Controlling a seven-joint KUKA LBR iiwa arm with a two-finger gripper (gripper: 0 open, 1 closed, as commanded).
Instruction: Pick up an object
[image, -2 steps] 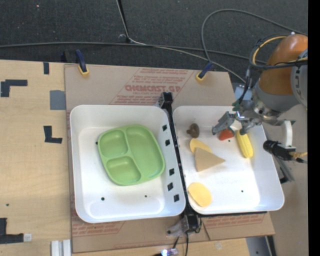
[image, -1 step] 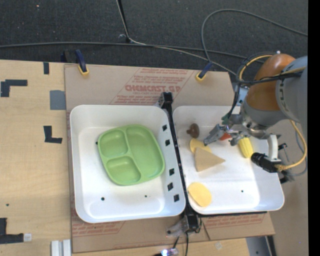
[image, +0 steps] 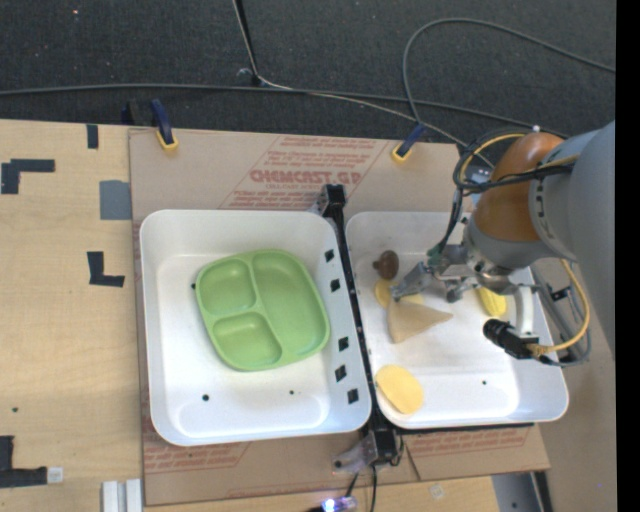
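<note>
On the far left, dark tape marks (image: 100, 268) are seen on the wooden bench (image: 60, 340). Next, a brown cardboard sheet (image: 260, 170) is laid under the bins, and red words are printed on it. "CHEMCAST GP" can be read; the smaller red words below are too blurry to be read. Two clamps, a blue and yellow one (image: 162, 128) and a yellow one (image: 406, 148), are clipped on the sheet's far edge.

The left bin (image: 160, 390) is filled by a green tray (image: 262, 309) with three parts. No writing is seen on it.

In the right bin (image: 520, 400), several small things are found. A small brown thing (image: 386, 264) is set near the top. A tan wedge (image: 416, 320) is laid in the middle. A yellow round piece (image: 400, 389) is placed near the front edge. A bit of yellow (image: 382, 292) is seen just beside the gripper's tips, and another bit of yellow (image: 492, 301) is seen under the arm.

The gripper (image: 420, 284) is held low, just above the tan wedge. Nothing is seen held between its tips. Whether they are open or closed cannot be told.

It is judged that the reaching step is in hand, and no thing is picked yet. For the next move, one thing, likely the tan wedge, would need to be closed on and lifted up straight.
</note>
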